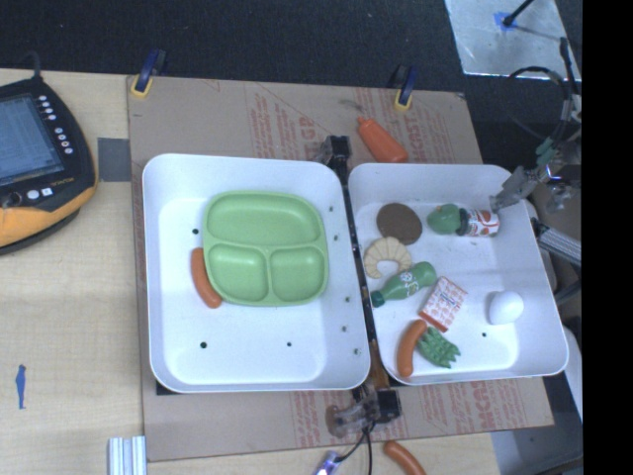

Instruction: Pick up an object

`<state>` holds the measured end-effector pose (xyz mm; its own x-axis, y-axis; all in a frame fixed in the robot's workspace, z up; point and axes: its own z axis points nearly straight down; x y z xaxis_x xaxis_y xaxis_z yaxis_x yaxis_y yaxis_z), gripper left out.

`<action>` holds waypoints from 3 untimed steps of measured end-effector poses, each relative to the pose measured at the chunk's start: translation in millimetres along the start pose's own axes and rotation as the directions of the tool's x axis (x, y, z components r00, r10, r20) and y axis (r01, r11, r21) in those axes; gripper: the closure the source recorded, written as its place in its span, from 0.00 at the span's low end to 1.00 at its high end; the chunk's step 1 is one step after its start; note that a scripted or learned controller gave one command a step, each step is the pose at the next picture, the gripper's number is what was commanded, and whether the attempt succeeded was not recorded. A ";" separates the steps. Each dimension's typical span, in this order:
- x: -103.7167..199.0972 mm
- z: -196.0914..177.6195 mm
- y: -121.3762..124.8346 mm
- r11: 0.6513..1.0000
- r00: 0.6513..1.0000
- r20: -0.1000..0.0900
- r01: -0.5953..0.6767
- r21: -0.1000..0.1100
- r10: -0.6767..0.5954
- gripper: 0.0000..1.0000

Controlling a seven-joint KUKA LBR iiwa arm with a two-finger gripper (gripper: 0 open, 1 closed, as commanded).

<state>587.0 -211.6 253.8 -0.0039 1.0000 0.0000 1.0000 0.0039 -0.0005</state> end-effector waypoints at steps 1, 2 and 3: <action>-1.7 137.7 53.4 1.000 1.000 0.004 0.000 -0.018 0.000 0.00; -0.9 63.6 54.0 1.000 1.000 0.000 0.000 -0.001 0.000 0.00; 0.4 157.4 68.4 1.000 1.000 -0.001 0.002 0.006 -0.002 0.00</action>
<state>655.4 -211.0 96.4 -0.0061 1.0000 0.0008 1.0000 0.0061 -0.0061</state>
